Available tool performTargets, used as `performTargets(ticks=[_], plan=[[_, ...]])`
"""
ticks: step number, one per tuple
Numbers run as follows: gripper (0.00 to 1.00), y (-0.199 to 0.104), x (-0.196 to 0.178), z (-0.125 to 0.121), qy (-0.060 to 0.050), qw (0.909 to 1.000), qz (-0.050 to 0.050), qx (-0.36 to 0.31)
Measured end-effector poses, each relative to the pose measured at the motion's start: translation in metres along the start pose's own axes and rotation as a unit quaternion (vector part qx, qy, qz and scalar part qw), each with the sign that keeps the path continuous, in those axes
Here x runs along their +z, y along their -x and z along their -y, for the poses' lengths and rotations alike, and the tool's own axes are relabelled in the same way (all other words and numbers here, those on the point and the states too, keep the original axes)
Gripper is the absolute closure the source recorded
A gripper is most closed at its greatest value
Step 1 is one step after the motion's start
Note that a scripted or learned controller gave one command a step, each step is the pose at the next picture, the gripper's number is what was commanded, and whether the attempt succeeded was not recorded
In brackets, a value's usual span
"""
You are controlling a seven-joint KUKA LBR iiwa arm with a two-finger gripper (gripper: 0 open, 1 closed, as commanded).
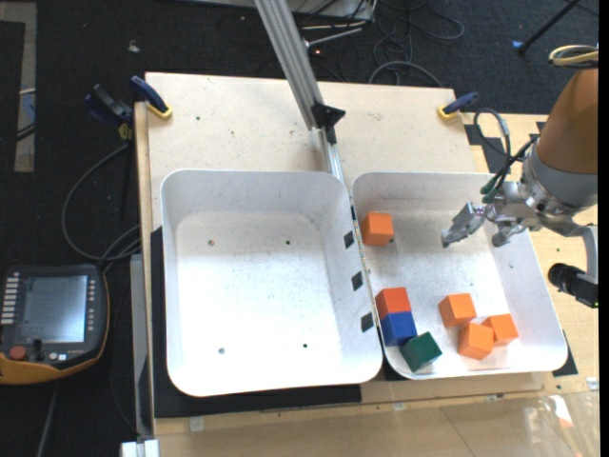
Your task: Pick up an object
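While the gripper (pixel 463 227) hangs with nothing between its slightly parted fingers at the frame's right, the nearest orange block (pixel 378 228) lies directly to its left in the right bin (pixel 533 298)

Two shallow white bins are set side by side on the tabletop (pixel 238 122). The left bin (pixel 257 274) holds no blocks. In the right bin (pixel 533 303) one orange block (pixel 379 228) is seen near the dividing wall. An orange block (pixel 392 302) touches a blue block (pixel 398 327), with a green block (pixel 421 350) just beside. Three orange blocks (pixel 476 327) are clustered near the front right corner. The pincer (pixel 463 226) is positioned over the right bin's rear part, nothing between its fingers. A pendant (pixel 48 322) lies left of the tabletop.
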State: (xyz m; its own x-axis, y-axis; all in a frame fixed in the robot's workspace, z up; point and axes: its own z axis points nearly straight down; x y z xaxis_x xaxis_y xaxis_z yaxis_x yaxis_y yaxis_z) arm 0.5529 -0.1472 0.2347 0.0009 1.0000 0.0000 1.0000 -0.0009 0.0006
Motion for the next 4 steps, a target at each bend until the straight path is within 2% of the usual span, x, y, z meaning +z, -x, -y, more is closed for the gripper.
performTargets(ticks=[1, 2, 3, 4], plan=[[0.00, 0.050, -0.036, 0.041, 0.001, 1.0000, 0.002, 0.003], [0.00, 0.020, 0.078, 0.055, -0.004, 1.0000, -0.002, 0.000], [0.00, 0.055, 0.124, 0.050, -0.002, 1.0000, 0.000, 0.002], [0.00, 0.060, 0.140, -0.029, 0.002, 1.0000, 0.001, -0.003]])
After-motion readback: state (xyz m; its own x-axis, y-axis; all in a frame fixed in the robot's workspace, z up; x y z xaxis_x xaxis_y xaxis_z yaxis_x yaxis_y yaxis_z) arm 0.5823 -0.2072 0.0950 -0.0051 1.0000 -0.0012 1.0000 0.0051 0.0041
